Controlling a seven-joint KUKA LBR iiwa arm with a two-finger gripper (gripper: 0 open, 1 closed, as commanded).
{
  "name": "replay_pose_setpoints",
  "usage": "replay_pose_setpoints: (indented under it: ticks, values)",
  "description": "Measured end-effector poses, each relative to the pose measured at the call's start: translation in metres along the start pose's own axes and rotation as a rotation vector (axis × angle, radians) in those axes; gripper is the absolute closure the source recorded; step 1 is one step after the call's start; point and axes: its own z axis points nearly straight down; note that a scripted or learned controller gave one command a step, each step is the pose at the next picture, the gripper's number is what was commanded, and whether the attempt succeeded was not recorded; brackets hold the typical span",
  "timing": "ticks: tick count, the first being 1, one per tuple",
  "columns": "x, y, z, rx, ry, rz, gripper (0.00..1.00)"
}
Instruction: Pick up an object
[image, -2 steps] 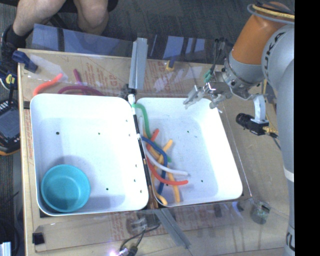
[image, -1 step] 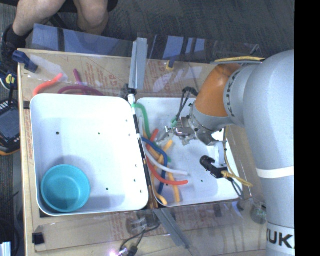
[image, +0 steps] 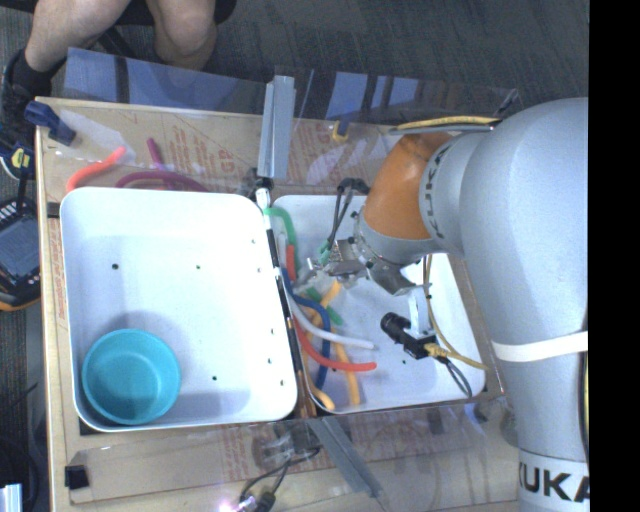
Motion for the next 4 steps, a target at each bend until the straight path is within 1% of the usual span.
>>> replay_pose_setpoints:
  ticks: [1, 2, 3, 4]
  values:
    - [0.002, 0.002, -0.01, -0.001, 0.003, -0.006, 1.0]
    - [-0.004, 0.013, -0.015, 0.011, 0.014, 0.38, 1.0]
    - [-0.004, 0.013, -0.015, 0.011, 0.014, 0.38, 0.0]
    - [-0.033, -0.01, 0.002, -0.001, 0.016, 0.209, 0.0]
